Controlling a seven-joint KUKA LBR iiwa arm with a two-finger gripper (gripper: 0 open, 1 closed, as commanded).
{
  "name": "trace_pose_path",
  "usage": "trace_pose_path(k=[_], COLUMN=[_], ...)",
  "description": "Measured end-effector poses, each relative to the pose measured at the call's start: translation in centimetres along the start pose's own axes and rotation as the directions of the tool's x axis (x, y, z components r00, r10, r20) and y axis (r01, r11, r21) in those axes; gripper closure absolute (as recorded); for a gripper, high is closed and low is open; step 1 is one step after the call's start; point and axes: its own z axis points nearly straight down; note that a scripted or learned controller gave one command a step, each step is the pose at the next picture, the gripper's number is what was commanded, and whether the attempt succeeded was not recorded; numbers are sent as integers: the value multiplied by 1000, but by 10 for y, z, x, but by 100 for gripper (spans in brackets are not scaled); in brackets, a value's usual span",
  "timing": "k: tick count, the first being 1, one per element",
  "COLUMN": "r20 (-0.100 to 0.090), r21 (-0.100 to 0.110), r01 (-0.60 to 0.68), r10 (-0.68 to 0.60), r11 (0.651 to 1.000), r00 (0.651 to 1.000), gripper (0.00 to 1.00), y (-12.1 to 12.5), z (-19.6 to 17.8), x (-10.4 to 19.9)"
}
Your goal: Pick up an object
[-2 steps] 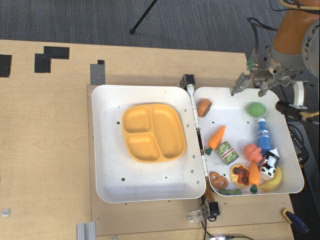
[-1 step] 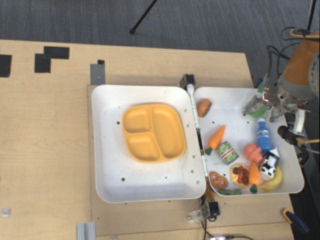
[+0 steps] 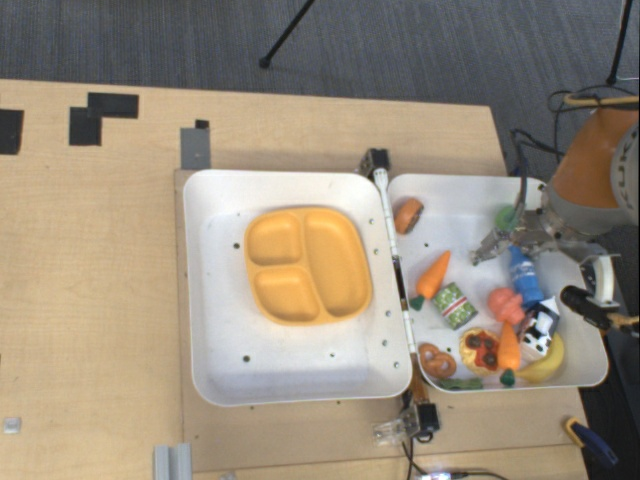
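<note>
My gripper [image 3: 506, 240] hangs over the back part of the right bin [image 3: 460, 193], reaching in from the right under the orange-banded wrist. Just below it lies a blue bottle [image 3: 523, 278], close to the gripper's tip. A green piece [image 3: 507, 216] shows right behind the gripper. Further objects in this bin are an orange carrot [image 3: 433, 274], a brown bread roll [image 3: 407, 213], a green box [image 3: 455, 305], a pink toy [image 3: 506, 306], a black-and-white cow [image 3: 541, 330] and a banana [image 3: 547, 364]. I see nothing lifted off the bin floor.
The left bin [image 3: 215, 298] holds a yellow divided plate [image 3: 304, 265]. A pretzel [image 3: 437, 359], a small pizza-like toy [image 3: 480, 348] and a second carrot [image 3: 508, 348] crowd the right bin's front. A divider rail [image 3: 392, 258] separates the bins.
</note>
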Motion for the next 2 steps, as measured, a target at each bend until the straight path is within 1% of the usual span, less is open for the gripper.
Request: trace_pose_path(k=[1, 2], r20=[2, -1], r21=[-6, -1], r01=[1, 3], r10=[-1, -3], r11=[1000, 1000], r00=[1000, 1000], gripper=[100, 100], y=[2, 7], z=[-12, -81], x=[0, 55])
